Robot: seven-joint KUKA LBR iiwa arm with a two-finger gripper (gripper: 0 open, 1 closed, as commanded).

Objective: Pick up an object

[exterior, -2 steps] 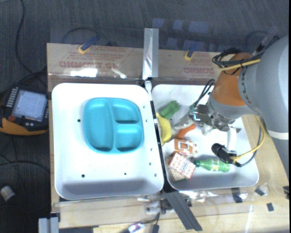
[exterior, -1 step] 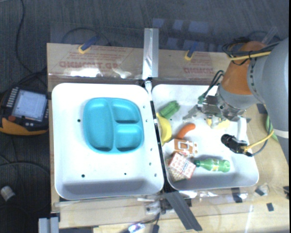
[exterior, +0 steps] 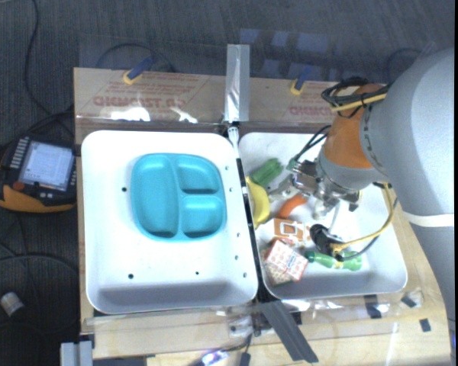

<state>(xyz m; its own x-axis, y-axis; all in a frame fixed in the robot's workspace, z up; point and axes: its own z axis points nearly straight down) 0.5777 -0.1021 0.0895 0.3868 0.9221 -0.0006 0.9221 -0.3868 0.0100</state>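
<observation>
On a wooden bench (exterior: 122,97) over dark grey carpet (exterior: 76,14) stand two shallow white bins side by side. The left bin (exterior: 107,273) holds a turquoise plastic tray (exterior: 179,195) with three compartments, smooth and rounded at the corners. On the floor to the left lies an orange-and-black handheld device (exterior: 37,172) with a lit screen. The grey arm (exterior: 416,136), with its orange band, is reaching down into the right bin (exterior: 382,273). The gripper (exterior: 330,201) hangs low above the objects in the middle of this bin, but from this angle I cannot tell its state or if it touches something. Around it lie a yellow banana (exterior: 257,201) by the bin's left wall, a green piece (exterior: 265,171), an orange carrot-like piece (exterior: 291,205), a red-and-white printed packet (exterior: 285,264), and a green stick-shaped object (exterior: 337,261), perhaps a marker.
</observation>
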